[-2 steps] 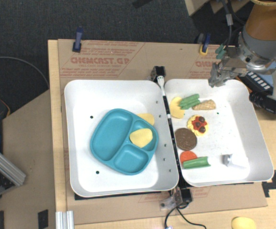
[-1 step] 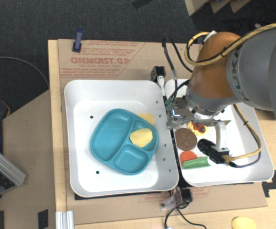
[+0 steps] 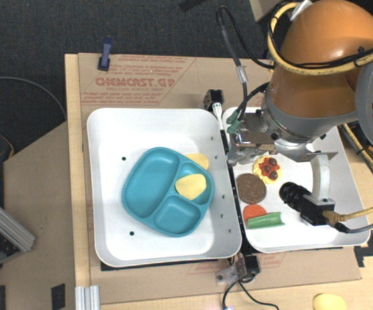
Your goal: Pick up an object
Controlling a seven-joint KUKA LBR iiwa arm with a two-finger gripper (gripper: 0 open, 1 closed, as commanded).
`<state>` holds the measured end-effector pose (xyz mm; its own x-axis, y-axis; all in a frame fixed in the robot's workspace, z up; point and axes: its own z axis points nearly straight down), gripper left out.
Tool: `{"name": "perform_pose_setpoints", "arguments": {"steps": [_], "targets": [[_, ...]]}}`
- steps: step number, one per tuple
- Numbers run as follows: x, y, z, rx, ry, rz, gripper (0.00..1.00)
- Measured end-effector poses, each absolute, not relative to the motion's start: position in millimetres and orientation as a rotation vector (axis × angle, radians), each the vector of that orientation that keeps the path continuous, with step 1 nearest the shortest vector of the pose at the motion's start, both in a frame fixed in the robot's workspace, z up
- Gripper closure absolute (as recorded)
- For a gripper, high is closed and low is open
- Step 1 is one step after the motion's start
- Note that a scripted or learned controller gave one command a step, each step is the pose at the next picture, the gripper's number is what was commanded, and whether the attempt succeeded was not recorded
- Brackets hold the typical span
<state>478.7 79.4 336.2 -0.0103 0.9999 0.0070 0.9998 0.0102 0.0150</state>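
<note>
The arm's orange band and grey wrist hang over the back of the right bin. The gripper sits beneath the wrist near the bin's back left corner, mostly covered by the arm. Just in front of it lie a small yellow pizza toy with red and dark toppings, a brown disc, a red piece and a green stick. In the left bin a teal divided plate carries a pale yellow piece. A second yellow piece peeks out behind the plate.
A black cylindrical part with a cable and a white bracket reach over the right bin's middle. The two bins meet along a ridge. A cardboard sheet lies behind the bins. Cables hang at the arm's left.
</note>
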Motion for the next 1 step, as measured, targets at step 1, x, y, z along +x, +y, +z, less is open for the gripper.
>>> {"name": "perform_pose_setpoints", "arguments": {"steps": [1], "targets": [[480.1, 113.1, 506.5, 2.208, 2.22, 0.031, 1.0]]}}
